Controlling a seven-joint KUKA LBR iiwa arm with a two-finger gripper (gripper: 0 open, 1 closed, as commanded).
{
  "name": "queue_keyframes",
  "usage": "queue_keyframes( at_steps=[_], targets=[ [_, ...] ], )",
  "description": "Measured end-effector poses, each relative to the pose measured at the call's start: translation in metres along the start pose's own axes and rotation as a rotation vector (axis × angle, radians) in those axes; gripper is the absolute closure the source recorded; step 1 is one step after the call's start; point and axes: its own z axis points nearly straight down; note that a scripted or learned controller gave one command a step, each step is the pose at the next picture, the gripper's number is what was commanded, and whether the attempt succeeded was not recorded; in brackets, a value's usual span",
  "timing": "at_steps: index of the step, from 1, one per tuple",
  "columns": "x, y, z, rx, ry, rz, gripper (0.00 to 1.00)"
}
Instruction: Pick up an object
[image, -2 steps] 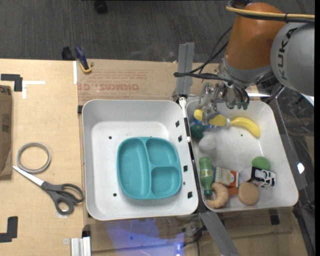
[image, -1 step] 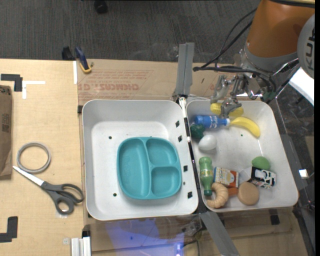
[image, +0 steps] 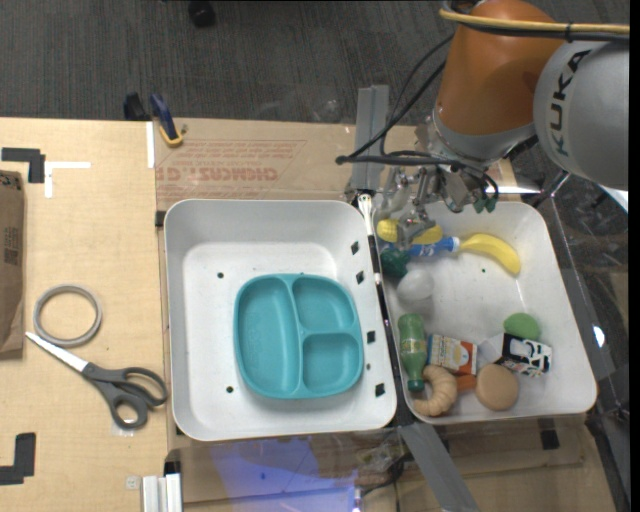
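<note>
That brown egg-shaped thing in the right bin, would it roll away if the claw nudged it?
Probably a little. The egg looks smooth and rounded, so it may slip or roll, but the croissant and the bin wall hem it in closely.

Wooden bench (image: 90, 250): two white bins (image: 190, 300), scissors (image: 105, 380), tape roll (image: 68, 313), cardboard sheet (image: 250, 165).

Right bin's (image: 560, 260) middle lies open; banana (image: 492, 250) and croissant (image: 436, 392) crowd its edges.

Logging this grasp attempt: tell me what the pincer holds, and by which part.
Cannot be told. The pincer sits low among the toys at the right bin's far left corner.
</note>
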Motion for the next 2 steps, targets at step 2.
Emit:
queue_keyframes(
  at_steps=[2],
  targets=[
    [0.011,-0.039,-0.006,-0.001,0.0,-0.096,1.0]
  ],
)
